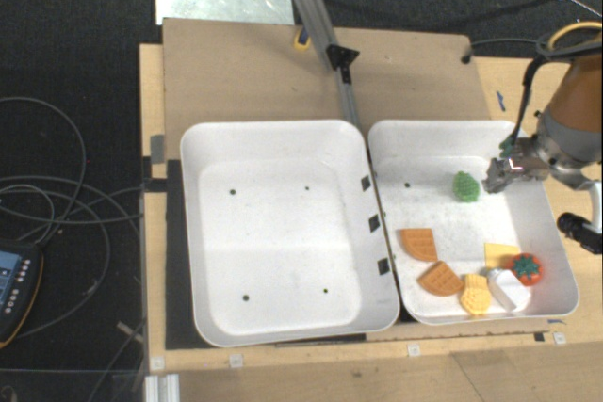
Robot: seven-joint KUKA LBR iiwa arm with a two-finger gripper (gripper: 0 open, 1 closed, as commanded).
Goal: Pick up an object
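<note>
Brown cardboard bench point(245, 71) on dark carpet point(66, 33) bears two white bins point(283, 141).

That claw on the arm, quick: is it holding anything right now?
Gripper: over the right bin, just right of the green object, nothing seen between its fingers; open or closed cannot be told.

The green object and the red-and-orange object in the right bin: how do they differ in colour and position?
The green object is all green; the red-and-orange object is not. The green object lies alone mid-bin, just left of the gripper; the red-and-orange object sits in the near right corner, among other pieces, against a white piece. Both lie in the right bin.
</note>
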